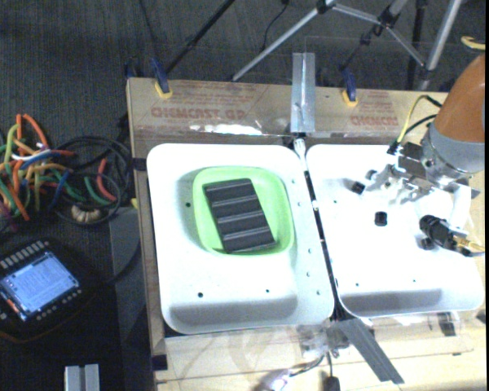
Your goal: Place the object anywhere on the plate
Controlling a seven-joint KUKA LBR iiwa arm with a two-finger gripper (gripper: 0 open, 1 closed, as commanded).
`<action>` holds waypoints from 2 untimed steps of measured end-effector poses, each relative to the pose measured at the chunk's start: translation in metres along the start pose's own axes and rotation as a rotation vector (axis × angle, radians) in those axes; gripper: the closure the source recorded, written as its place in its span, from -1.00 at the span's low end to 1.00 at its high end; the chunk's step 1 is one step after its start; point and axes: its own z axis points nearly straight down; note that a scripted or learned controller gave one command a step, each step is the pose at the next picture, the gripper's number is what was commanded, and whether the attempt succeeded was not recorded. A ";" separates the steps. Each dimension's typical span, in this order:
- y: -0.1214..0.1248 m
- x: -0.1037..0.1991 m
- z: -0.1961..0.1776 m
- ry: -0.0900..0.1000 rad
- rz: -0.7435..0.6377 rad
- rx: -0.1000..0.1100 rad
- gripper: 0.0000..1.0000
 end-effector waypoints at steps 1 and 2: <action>0.000 0.000 0.000 0.000 0.000 0.000 -1.00; -0.031 -0.034 -0.083 0.001 0.014 -0.001 -1.00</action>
